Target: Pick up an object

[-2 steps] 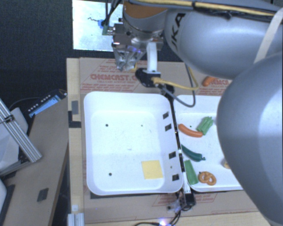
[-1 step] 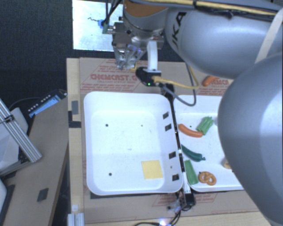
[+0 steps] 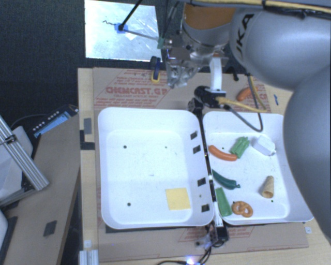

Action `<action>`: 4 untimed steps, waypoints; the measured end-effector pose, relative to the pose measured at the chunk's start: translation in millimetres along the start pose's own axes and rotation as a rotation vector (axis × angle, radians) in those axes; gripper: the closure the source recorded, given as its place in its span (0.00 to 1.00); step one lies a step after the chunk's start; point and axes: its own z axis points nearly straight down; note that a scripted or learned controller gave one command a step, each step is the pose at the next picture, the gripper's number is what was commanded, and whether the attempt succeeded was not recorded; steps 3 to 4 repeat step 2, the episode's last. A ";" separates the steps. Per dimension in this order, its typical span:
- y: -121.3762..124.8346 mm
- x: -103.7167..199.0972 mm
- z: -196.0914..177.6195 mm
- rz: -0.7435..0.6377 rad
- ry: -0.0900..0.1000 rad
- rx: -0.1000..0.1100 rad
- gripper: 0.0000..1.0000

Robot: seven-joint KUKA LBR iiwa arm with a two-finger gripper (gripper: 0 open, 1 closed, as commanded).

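Looming huge at the right, the grey arm (image 3: 289, 62) sweeps across the top of the picture, its orange band (image 3: 207, 15) just above the wrist. Down at the front of the right bin (image 3: 297, 207) we have a pretzel (image 3: 242, 208), and just beside it a long green piece (image 3: 223, 201) along the divider. Further up that edge, a dark green pepper (image 3: 225, 180); over to the right, a tan cone (image 3: 267, 186) sitting well apart from the rest. Toward the back of this bin, an orange sausage (image 3: 222, 153) lies just beside a green ridged pickle (image 3: 239, 146), with a white block (image 3: 263, 145) close by on the right. Over in the left bin (image 3: 111, 155), one yellow square (image 3: 178, 199) of cheese lies flat near the front. And the gripper (image 3: 178, 75)? It hangs beyond the back rim of the bins, above the printed cardboard (image 3: 129, 90), well apart from every object. Nothing sits between its fingers, and I cannot tell how the jaws stand from this angle.
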 end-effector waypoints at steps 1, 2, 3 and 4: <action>-27.7 60.0 -99.4 -0.015 0.009 -0.012 1.00; -10.4 -25.8 -24.1 0.001 0.000 0.003 1.00; -10.4 -25.8 -24.1 0.001 0.000 0.003 1.00; -10.4 -25.8 -24.1 0.001 0.000 0.003 1.00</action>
